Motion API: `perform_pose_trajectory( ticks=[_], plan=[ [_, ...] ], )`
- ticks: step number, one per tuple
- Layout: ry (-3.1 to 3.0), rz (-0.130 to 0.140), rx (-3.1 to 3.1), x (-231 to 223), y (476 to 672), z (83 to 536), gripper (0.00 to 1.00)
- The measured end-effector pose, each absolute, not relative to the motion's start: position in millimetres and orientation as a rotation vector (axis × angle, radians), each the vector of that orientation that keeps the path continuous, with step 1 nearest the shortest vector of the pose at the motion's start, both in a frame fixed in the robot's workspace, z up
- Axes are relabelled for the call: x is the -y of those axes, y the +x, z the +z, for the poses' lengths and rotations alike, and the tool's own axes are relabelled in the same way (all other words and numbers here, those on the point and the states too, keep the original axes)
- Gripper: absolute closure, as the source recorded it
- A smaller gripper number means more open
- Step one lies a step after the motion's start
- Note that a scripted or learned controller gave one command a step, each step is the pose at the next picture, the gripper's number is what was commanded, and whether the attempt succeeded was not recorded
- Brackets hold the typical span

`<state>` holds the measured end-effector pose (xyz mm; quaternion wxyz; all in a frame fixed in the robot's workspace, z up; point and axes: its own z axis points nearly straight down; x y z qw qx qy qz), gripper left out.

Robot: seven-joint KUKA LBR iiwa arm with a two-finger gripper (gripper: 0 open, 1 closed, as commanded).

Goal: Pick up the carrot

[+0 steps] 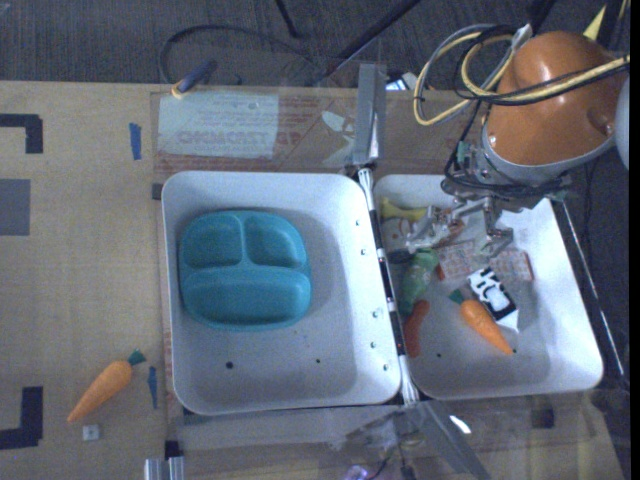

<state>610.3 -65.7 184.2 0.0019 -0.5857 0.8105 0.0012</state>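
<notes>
Bench (80, 268) with two white bins (200, 193), a loose carrot (100, 390).

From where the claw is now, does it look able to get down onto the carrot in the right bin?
Probably yes. The claw hangs over the right bin, up-view of the carrot, whose orange body lies bare on the bin floor. A black-and-white card beside its leafy end could get in the way.
</notes>
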Motion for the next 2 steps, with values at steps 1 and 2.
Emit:
perform_pose_trajectory(
  ticks=[1,2],
  plan=[
    [-1.914,-0.015,-2.484,105,572.3,105,0.0],
    [-1.798,-0.005,-2.568,109,520.5,87,0.0]
  ],
)
